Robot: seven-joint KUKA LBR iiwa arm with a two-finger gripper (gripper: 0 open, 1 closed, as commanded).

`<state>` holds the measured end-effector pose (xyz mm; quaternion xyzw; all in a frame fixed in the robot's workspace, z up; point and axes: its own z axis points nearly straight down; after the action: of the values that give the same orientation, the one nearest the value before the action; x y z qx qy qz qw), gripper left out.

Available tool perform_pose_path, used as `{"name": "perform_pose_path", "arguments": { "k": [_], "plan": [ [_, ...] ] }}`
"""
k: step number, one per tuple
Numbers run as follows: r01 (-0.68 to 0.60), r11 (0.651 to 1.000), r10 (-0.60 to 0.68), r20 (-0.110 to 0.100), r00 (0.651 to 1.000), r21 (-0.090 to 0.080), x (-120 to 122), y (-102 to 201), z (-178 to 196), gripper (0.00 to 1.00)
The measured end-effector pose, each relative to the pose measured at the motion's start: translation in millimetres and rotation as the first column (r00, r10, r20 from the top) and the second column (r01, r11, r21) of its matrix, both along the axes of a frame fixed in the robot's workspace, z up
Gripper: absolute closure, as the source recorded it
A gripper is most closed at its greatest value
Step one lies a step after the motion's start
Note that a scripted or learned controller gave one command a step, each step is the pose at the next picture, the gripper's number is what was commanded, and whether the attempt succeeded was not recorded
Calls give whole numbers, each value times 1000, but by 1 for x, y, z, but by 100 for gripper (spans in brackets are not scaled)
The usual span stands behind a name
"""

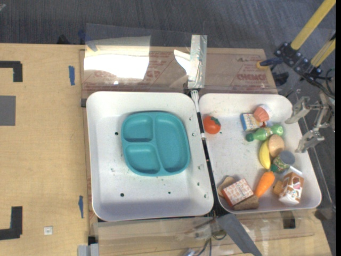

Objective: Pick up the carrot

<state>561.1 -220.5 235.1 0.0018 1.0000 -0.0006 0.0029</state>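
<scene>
The toy carrot (265,183) is lying in the right bin's (229,143) near part, leaning between a red-checked box (237,191) and a carton (290,188); probably light, rigid, slick plastic, best pinched across its middle. Farther right, the gripper (309,126) is hovering; whether it is released or clenched, I cannot tell.

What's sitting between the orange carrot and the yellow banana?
In the camera view, a small grey-blue round can sits between the orange carrot and the yellow banana.

A teal divided plate (155,143) sits in the left bin (101,196); a tomato (212,125) and banana (264,154) lie in the right bin (229,159).
</scene>
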Motion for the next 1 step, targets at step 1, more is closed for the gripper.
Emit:
{"name": "perform_pose_path", "arguments": {
  "k": [1],
  "plan": [
    [-138, 990, 138, 12, 990, -4, -37, -1, -122, 0]
  ]
}}
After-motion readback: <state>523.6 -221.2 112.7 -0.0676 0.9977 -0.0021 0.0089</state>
